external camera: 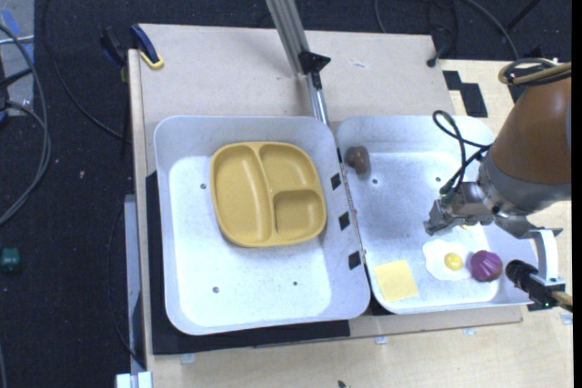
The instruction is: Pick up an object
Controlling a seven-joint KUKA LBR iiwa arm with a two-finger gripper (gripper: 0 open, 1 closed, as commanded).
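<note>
Two shallow white bins sit side by side on a pale wooden worktop [227,59]; the left bin [182,286] holds a yellow divided plate [268,194] with three compartments, lying flat in the upper middle of the bin, well apart from the bin's walls; the right bin [400,150] holds four small things. A brown lump [357,159] lies near the right bin's upper left corner, just beside the wall shared with the left bin; a flat yellow square, like a cheese slice [396,280], lies near the front edge toward the left; a toy fried egg [447,261], white with a yellow yolk, lies near the front edge further right; a purple ball-shaped thing [485,264] sits just beside the egg on its right, touching or nearly touching its white. The arm [536,141] reaches in from the right, its orange band above the grey wrist; the end effector [452,215] hangs low over the right bin, just above the egg as seen from here, and nothing shows between its tips; I cannot tell how wide it stands. A slanted metal pole [282,4] rises from the back of the worktop, between the bins; black cables [55,104] trail over the dark floor around it.
</note>
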